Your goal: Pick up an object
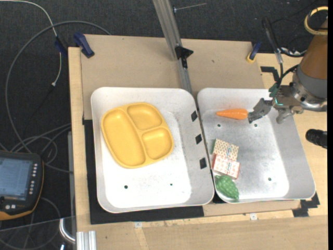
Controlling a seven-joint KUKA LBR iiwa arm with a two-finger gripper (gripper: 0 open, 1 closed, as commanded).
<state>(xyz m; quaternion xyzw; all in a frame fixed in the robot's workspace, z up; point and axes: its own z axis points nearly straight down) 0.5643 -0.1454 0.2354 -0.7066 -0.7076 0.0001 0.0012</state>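
The end effector (270, 110) sits over the upper part of the right bin (291, 155). Its two fingers are spread apart, and nothing is between them. One finger (258, 111) points at the carrot (232, 114). The other finger is on the far side, away from the carrot.

The carrot is the closest thing to the end effector. It lies flat in the bin, just beside that near finger, with its thick end toward the finger and its thin tip pointing away. I think the carrot is the thing to pick up, and the grab has not started yet.

To do it well, the end effector should slide over until the carrot's fat middle is between the fingers. Then it should go down low and squeeze across the short way, not along the length. A carrot is round and smooth, so it may roll or slip out.

Farther away, toward the low edge of the bin, are two small boxes (226, 158) stacked close. A green thing (227, 187) lies just past them.

Farthest of all, in the left bin (140, 191), is a yellow plate (137, 134) with three parts. It is well apart from the end effector.
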